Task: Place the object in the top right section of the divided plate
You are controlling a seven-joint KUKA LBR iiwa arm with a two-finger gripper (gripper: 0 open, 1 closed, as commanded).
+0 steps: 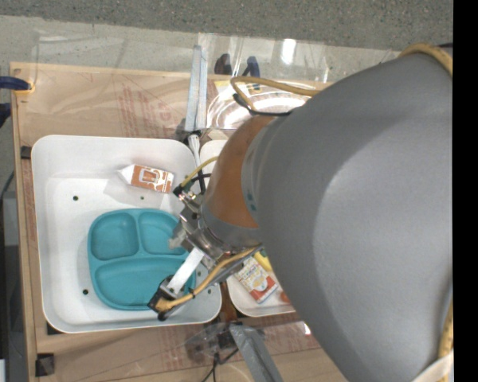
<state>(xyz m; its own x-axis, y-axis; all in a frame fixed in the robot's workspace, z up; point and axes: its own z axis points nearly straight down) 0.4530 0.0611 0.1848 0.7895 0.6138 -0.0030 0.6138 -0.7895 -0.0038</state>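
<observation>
A teal divided plate [127,265] lies in the left bin [52,181], with two small sections at its far side and one large section near me. None of the sections I can see holds anything. My gripper [185,231] hangs over the plate's right edge, beside the top right section, and the wrist hides it from above. A small white and orange carton [148,178] lies on the bin floor just beyond the plate, up and to the left of the gripper.
The arm's grey body and orange band [231,189] cover most of the right bin [243,307]. A red and yellow packet [256,282] shows in that bin under the arm. A wooden bench edge runs along the left.
</observation>
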